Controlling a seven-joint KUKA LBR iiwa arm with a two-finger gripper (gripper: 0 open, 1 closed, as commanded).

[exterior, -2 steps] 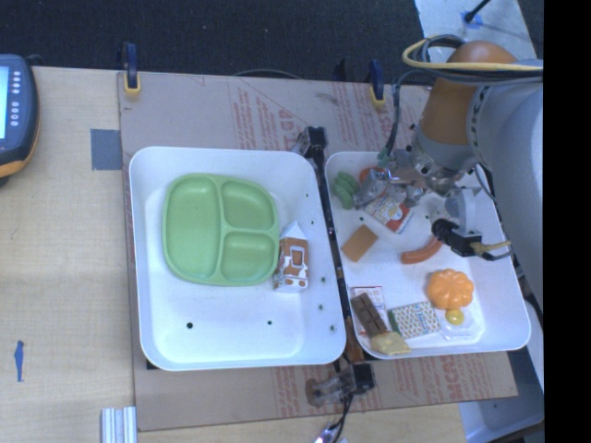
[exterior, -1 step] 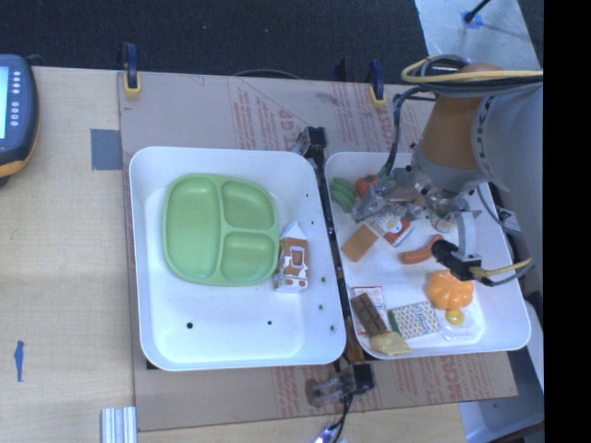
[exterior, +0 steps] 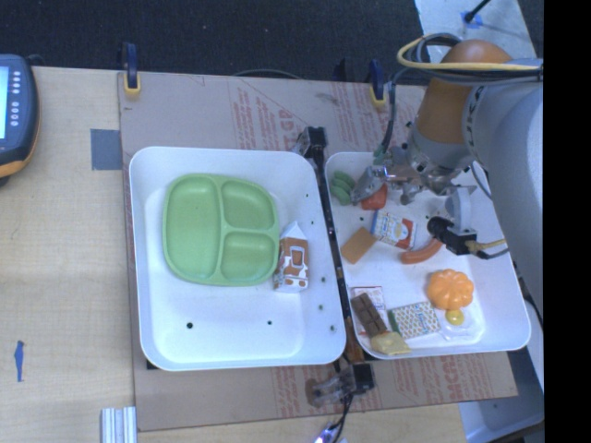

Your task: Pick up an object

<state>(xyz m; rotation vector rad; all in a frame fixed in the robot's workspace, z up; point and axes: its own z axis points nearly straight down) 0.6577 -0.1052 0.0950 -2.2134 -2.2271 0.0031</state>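
Progress looks early: the grey two-finger gripper hangs low at the right white bin's twelve o'clock end, just beside a small red toy and green piece, nothing visibly held, its opening impossible to judge, so the lift remains.

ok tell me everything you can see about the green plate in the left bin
The green plate is a pale green divided tray that looks like matte plastic, with rounded corners and three compartments: one tall section on its left, two smaller ones stacked on its right. It lies flat, right side up and slightly rotated, in the upper left part of the left bin. Nothing sits in its compartments. A small brown and white carton lies against its lower right edge.
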